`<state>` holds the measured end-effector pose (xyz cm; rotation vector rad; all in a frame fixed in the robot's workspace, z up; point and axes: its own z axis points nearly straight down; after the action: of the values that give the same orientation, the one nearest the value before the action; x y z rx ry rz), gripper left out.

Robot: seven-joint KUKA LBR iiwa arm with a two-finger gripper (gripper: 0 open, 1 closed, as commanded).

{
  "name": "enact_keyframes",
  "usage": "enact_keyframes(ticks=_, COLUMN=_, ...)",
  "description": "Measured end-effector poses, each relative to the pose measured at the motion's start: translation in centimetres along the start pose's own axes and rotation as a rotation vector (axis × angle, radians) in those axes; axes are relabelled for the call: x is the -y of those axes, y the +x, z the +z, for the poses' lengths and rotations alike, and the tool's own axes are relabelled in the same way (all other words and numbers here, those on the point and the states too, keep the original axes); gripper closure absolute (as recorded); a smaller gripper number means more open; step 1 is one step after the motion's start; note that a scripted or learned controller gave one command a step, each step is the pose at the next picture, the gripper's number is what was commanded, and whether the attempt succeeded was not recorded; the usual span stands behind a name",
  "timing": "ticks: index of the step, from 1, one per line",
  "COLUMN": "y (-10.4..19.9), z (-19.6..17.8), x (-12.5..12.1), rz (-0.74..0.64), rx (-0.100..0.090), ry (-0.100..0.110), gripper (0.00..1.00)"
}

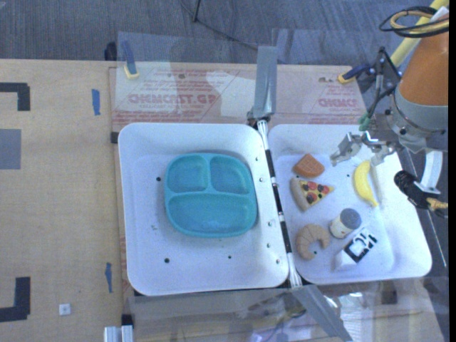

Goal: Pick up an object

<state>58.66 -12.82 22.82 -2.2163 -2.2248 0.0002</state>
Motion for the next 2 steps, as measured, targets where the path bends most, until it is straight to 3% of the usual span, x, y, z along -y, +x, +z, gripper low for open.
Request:
enact_keyframes(ticks=1, y=-5.8, z=7.5, x=1.2, rz=0.123, rx=0.0, ry=0.0, gripper=0.0)
enact_keyframes(ticks=2, y=-6.8, z=14.1, x=1.6, rz=0.07, rx=0.002, ry=-0.008, gripper=0.0)
